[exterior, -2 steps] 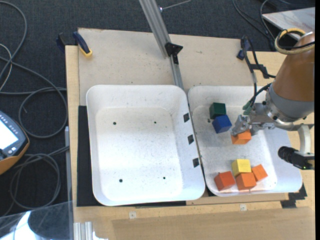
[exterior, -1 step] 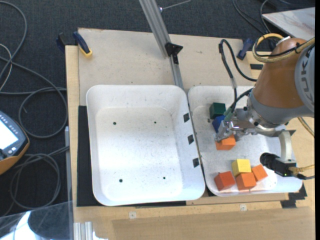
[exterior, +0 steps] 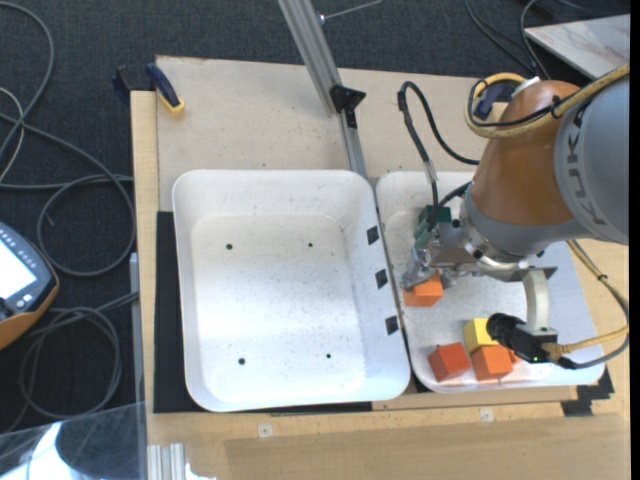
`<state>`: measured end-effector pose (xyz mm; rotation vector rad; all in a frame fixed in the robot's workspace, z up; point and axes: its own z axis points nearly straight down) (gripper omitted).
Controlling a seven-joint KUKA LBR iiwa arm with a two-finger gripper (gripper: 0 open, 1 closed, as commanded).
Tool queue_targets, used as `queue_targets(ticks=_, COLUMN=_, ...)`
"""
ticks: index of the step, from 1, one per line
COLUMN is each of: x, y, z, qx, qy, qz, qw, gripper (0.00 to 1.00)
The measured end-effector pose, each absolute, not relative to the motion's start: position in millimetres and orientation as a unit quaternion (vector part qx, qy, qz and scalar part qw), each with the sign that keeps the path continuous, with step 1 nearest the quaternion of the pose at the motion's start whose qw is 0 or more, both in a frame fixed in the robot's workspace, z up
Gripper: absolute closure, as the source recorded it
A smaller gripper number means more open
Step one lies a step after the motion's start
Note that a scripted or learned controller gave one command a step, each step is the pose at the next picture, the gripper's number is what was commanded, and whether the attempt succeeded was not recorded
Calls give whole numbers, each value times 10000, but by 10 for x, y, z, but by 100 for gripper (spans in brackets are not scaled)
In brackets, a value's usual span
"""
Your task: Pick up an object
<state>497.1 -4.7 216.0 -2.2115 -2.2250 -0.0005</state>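
Down in the right bin, the end effector sits directly over a small orange block, touching or nearly touching it. Whether it grips the block cannot be told. Three more blocks lie near the bin's front edge.

My bench is a pale wooden board on dark grey carpet. Black cables loop across the floor to its left. A slanted grey metal pole crosses the board's far side.
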Motion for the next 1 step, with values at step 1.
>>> queue_targets(ticks=1, x=4997, y=573, z=2278, qx=-7042, qy=-7100, qz=-13, qw=10, gripper=100)
